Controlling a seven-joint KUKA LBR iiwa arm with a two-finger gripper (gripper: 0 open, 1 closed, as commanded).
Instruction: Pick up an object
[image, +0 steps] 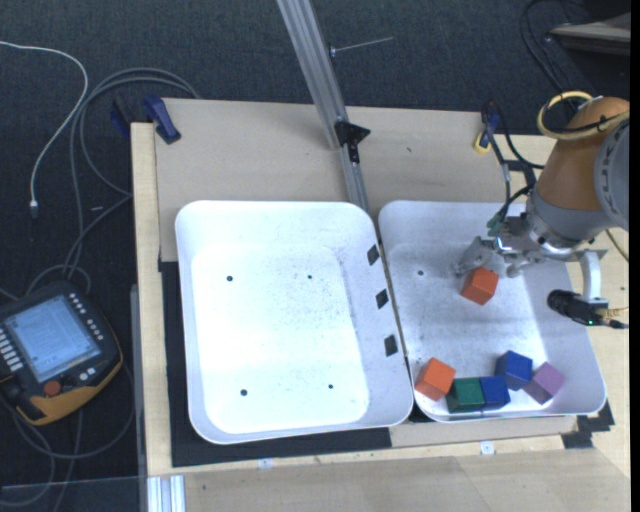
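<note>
My gripper (490, 264) hangs over the upper middle of the right bin (420, 230), reaching in from the right. Its fingers (463, 267) are spread apart, so it is open. An orange block (480, 286) sits right below the fingertips, roughly between them; whether they touch it I cannot tell. Along the bin's front edge lie another orange block (435, 378), a green block (466, 393), two blue blocks (494, 390) (516, 367) and a purple block (547, 381).
The left bin (200, 240) stands beside the right one, with a raised divider between them. A metal pole (320, 80) slants down to the bins' back edge. A black part of the arm (575, 305) juts over the right bin's right side.
</note>
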